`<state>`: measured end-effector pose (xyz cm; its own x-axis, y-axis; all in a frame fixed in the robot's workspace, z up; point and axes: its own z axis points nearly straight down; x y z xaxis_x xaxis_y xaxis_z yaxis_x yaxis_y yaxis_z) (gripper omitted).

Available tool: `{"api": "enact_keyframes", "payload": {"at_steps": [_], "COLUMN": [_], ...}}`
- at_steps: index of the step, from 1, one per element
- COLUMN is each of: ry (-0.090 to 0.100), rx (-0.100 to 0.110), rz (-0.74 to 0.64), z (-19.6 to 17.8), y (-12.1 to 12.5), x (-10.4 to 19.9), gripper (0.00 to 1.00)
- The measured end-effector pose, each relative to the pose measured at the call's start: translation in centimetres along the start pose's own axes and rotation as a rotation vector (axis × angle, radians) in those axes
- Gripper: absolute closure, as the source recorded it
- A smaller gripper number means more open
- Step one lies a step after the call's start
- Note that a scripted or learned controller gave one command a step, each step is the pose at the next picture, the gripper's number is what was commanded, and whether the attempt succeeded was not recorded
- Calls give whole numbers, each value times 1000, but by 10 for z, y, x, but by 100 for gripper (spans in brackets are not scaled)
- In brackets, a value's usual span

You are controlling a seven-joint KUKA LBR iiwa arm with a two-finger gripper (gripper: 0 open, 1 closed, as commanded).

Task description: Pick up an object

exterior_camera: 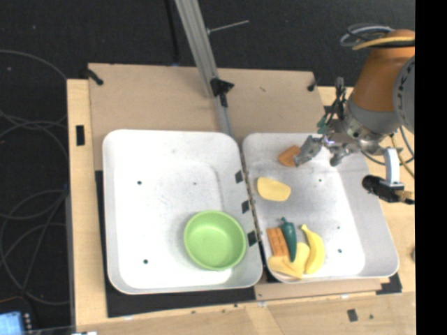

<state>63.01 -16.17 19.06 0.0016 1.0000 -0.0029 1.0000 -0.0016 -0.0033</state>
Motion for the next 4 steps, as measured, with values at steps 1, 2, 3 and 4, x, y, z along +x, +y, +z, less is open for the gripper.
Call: {"api": "enact_keyframes", "payload": {"at_steps": [1, 2, 3, 4], "ry": [-1, 0, 3, 2], "rx": [0, -8, -9, -11], "rz": [0, 1, -2, -5], "z": [47, 32, -14, -69], "y": [2, 4, 0, 1], "x": [-10, -10, -7, -9], "gripper": [0, 100, 100, 100]}}
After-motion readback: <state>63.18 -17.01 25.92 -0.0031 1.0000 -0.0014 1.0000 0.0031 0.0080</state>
